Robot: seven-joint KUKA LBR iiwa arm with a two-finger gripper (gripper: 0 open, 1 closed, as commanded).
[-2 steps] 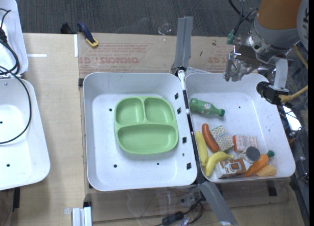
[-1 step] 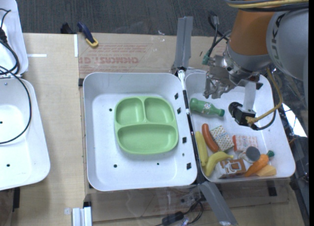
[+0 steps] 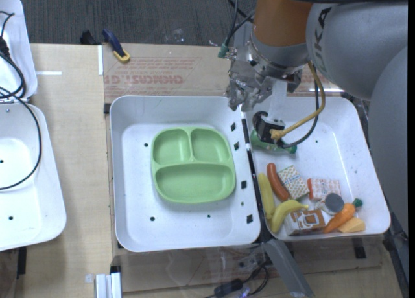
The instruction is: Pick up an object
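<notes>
Hovering over the bins' shared wall at the far end: tool (image 3: pixel 243 99), finger state cannot be told. Left bin (image 3: pixel 130 225): green tray (image 3: pixel 192 164). Right bin (image 3: pixel 363 154), near end: banana (image 3: pixel 285 211), sausage (image 3: pixel 277 181), carrot (image 3: pixel 342 216)

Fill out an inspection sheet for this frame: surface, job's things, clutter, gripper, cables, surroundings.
Surface: two white bins, left bin and right bin, on a bench.
Job's things: banana, sausage, carrot and packets in the right bin's near end.
Clutter: green divided plate in the left bin.
Gripper: gripper above the bins' shared edge; finger state unclear.
Cables: yellow cable below the wrist.
Surroundings: cardboard sheet behind the bins.
</notes>
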